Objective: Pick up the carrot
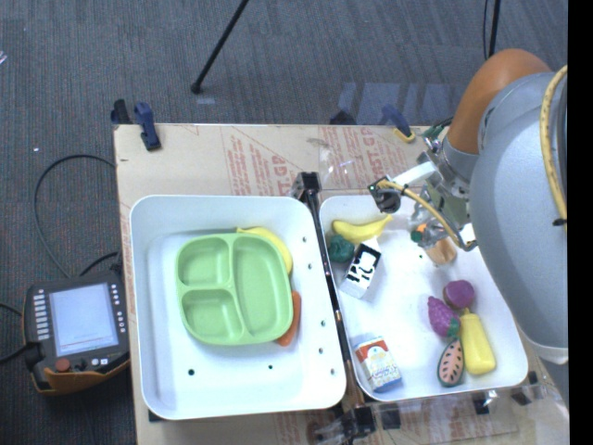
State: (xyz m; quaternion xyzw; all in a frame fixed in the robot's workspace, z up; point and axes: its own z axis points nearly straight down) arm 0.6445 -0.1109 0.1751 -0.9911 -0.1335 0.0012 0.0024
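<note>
Orange carrot (293, 319) protrudes from beneath the green compartment tray's (233, 288) right edge; gripper (435, 239), right of it, grip indiscernible.

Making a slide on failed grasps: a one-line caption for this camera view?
Tool over the right bin; carrot lies under the green tray in the left bin.

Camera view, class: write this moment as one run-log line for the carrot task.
task: pick up carrot | carrot: left bin, partly under green tray | gripper: over right bin | carrot not held
</note>
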